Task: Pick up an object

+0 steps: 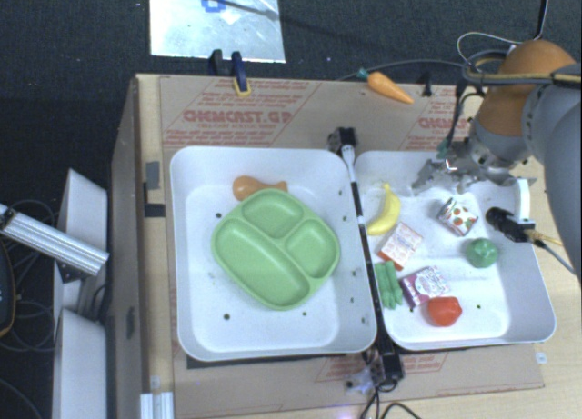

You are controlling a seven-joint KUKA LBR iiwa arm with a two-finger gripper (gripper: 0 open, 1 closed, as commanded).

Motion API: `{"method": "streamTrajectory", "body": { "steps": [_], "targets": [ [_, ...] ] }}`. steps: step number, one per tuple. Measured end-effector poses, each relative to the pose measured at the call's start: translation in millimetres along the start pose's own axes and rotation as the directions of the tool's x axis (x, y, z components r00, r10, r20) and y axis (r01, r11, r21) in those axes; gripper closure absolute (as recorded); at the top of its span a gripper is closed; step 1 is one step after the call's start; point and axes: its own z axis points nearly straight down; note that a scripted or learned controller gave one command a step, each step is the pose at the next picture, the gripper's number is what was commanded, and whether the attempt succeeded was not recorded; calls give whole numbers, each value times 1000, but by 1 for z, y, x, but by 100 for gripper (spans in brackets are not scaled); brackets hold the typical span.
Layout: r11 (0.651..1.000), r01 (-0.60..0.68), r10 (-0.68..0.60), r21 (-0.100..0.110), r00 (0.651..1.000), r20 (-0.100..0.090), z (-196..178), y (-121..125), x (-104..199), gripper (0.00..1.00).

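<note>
So the arm comes in from the right and the tool sits over the far part of the right bin, a bit left of the bin's middle. Honestly can't tell from this angle if the tool is wide or narrow.

All the loose stuff is in that right bin. A banana lies along the left wall, and a small white-and-red box is just near of the tool, closest thing to it. A flat red-and-white packet is just near the banana. A green leafy piece is by the left wall, with a purple-and-white packet right beside it. A red round thing, tomato-ish, is touching that packet on its near side. A green lump sits toward the right.

The left bin has a green divided plate with an orange thing poking out at its far edge. There's also a carrot out on the surface, far of both bins
</note>
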Motion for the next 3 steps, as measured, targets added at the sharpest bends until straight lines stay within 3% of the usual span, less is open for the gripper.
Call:
{"method": "streamTrajectory", "body": {
  "steps": [1,2,3],
  "targets": [
    [1000,0,0,0,1000,0,0,0,-12,0],
    [1000,3,-3,1,1000,-1,0,0,17,0],
    [1000,1,-1,0,1000,0,0,0,6,0]
  ]
}}
